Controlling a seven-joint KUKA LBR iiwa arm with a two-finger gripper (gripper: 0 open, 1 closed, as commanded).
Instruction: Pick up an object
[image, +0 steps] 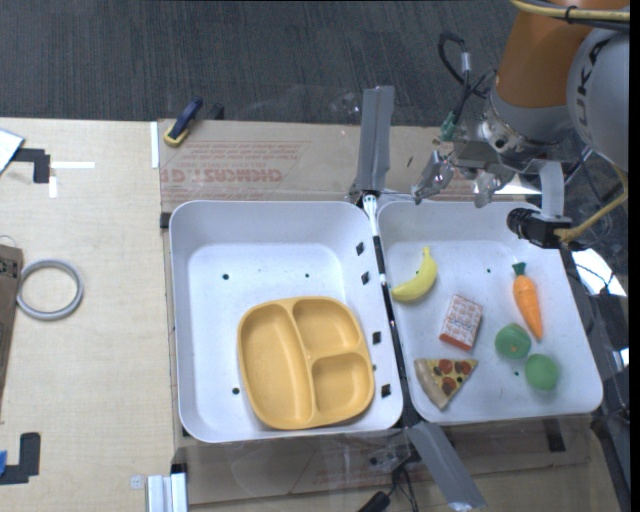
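- Gripper (459, 187) poised above the back rim of the right bin (590, 385), fingers (432, 184) spread, nothing between them.
- Just below and a little left of the fingers: banana (418, 279), closest candidate, lying free on the bin floor.
- Further below the fingers: small red-and-white box (461, 322), then pizza slice (444, 378) near the front wall.
- Below and to the right of the fingers: carrot (527, 301), leaf end pointing back toward the gripper; beyond it two green balls (513, 342), (542, 372), close together but apart.
- Well to the lower left of the fingers, across the divider: left bin (205, 250) with a yellow tray (305, 360), three compartments, resting flat.
- Far left of the fingers, out on the bench: tape roll (46, 288).
- Progress, as a judgement: pick not yet begun; no target touched, nothing lifted. Left to do: descend into the right bin, close on one item, raise it clear.
- Hard to make out: fingertips dark against cables and cardboard, so exact tip shape unclear; height above the bin floor not readable from this slanted view.
- Cut off: upper arm by the top right corner of the frame.
- Box label too small to read.
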